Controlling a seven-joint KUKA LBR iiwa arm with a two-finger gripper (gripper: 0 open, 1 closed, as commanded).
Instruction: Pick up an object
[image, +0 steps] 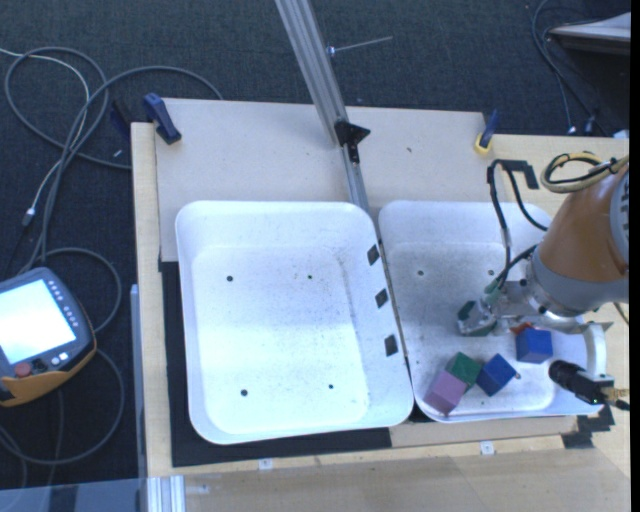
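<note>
white right bin (440, 235) holds four small blocks near front edge: pink block (446, 390), green block (463, 367), two blue blocks (496, 374) (534, 345). my gripper (478, 318) hangs low over bin floor, just behind green block, nothing visibly held; grip state, cannot tell. best approach: centre over one block standing apart, descend straight, avoid nudging neighbours.
</note>
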